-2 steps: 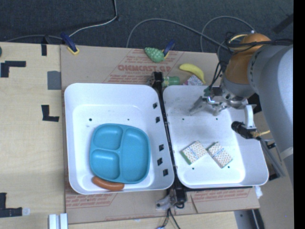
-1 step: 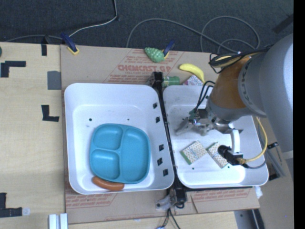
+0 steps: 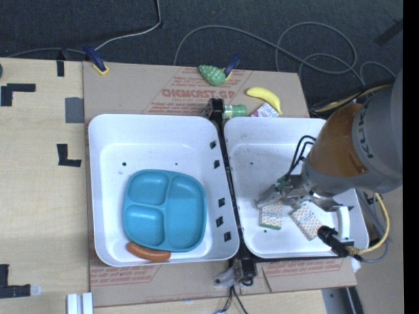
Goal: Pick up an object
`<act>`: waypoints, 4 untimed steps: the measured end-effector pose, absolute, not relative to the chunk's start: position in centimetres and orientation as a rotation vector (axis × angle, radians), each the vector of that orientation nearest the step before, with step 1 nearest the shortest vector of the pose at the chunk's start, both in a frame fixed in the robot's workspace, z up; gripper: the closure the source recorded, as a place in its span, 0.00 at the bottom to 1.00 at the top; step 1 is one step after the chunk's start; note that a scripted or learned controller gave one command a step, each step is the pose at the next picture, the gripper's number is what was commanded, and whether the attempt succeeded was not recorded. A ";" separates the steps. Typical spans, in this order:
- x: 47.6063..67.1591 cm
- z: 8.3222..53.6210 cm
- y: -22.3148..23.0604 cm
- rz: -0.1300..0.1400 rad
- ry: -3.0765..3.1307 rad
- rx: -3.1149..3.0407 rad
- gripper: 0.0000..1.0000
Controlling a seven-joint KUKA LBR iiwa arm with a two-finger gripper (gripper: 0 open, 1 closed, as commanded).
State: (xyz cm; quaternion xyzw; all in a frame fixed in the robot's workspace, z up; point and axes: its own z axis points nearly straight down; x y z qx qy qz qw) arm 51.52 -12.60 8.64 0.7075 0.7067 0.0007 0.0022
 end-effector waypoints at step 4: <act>53.0 18.4 -4.2 -0.001 2.224 2.220 1.00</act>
